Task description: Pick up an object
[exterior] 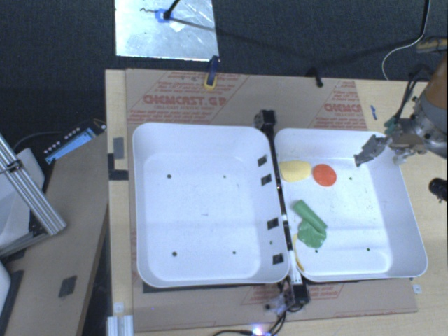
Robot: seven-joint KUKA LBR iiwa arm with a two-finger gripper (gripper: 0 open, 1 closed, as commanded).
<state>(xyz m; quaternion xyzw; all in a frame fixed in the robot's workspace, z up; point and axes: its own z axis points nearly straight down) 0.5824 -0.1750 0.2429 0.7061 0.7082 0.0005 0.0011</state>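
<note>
Arm enters from right edge, wrist angled down-left. Gripper (pixel 367 152) hangs at mid-height, pointing left, nothing visible between its tips.

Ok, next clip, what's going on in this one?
A robot arm reaches in from the right, its gripper over the upper right part of the right bin. Nothing shows between its fingers. A yellow object, an orange-red disc and a green object all lie on the left half of that bin, apart from the gripper. No pick has happened yet.
</note>
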